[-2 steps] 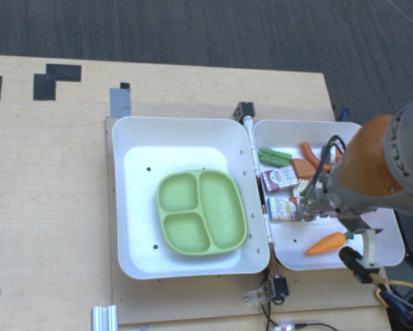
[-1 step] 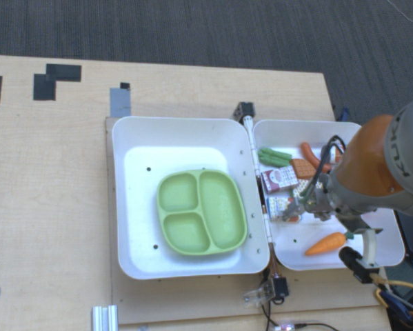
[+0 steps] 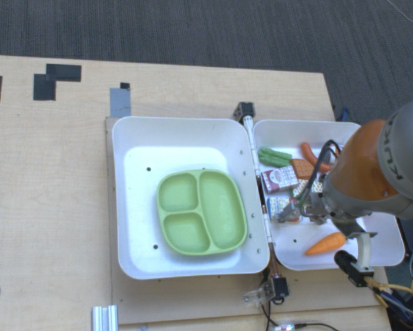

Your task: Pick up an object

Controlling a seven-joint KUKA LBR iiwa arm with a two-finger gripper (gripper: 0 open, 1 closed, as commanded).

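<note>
The jaws (image 3: 291, 214) sat low in the right bin (image 3: 392, 250), over the small cartons (image 3: 278, 192) near its left wall; you could not tell from this view whether they were wide, narrow or holding anything. The candidate objects lay close together: a carrot (image 3: 325, 243) just beside the wrist, a green pod (image 3: 274, 157) and a sausage (image 3: 312, 155) toward the far wall. You were likely to see a failed pick here, because packed items could slide or jam a fingertip. The divider wall nearby risked a collision. The left bin (image 3: 134, 185) held a green divided plate (image 3: 202, 212), well apart from the jaws.
</note>
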